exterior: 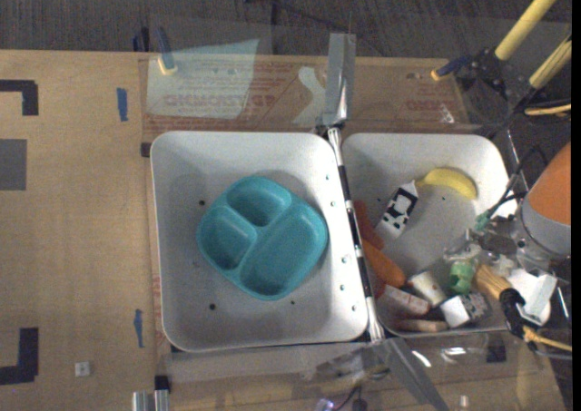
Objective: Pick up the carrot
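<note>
Worktop (73,246): pale wood surface carrying two shallow white bins side by side, with blue tape marks and black corner markings toward its left edge.

Left bin (177,173): white, rounded corners. Holds one teal divided plate (263,235) with three compartments, lying flat near the bin's middle, turned at an angle to the bin walls.

Right bin (381,160): white, touching the left bin along a shared divider. Contents crowd its near and right portions.

Carrot (379,259): orange, elongated, lying flat along the right bin's left wall, running slantwise from the upper left down toward the cluster of small items. Its near end lies just beside that cluster. It is well apart from the jaws.

Banana (448,182): yellow, curved, in the far part of the right bin.

Carton (398,210): small white box with black markings, tilted, just beside the banana and near the carrot's far end.

Small items (427,300): a cluster of pale and brownish toy food pieces along the near wall of the right bin; individual kinds too jumbled to tell. A green piece (463,273) sits at the cluster's right.

Arm (554,210): grey with orange band, entering from the right edge over the right bin's right side.

Gripper (495,259): low over the right side of the right bin, among cables and the small items. Whether the jaws are wide, narrow or holding anything cannot be told from this view.
</note>
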{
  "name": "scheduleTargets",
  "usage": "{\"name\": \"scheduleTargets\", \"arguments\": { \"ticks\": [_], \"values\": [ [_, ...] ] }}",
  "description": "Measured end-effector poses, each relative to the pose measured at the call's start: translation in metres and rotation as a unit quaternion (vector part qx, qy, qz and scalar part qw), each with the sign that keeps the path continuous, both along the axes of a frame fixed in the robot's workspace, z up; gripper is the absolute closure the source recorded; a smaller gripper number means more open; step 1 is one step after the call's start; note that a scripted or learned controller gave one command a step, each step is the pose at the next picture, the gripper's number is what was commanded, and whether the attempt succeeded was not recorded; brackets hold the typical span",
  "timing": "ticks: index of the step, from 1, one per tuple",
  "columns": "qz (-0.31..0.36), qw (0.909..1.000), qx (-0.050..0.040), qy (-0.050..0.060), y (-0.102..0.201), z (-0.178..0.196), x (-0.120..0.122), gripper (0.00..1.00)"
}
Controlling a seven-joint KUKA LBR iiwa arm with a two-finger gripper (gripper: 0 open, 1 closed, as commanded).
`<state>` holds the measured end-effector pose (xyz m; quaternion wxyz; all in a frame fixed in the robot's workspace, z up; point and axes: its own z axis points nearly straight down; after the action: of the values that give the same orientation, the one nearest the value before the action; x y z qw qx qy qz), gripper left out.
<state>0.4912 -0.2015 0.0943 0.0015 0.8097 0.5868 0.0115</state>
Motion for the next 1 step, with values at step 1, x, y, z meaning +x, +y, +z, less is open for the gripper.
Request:
{"name": "scheduleTargets", "arguments": {
  "ticks": [1],
  "values": [
    [0.065, 0.9978, -0.0067, 0.007, 0.0030, -0.0067, 0.0175, 0.00]
  ]
}}
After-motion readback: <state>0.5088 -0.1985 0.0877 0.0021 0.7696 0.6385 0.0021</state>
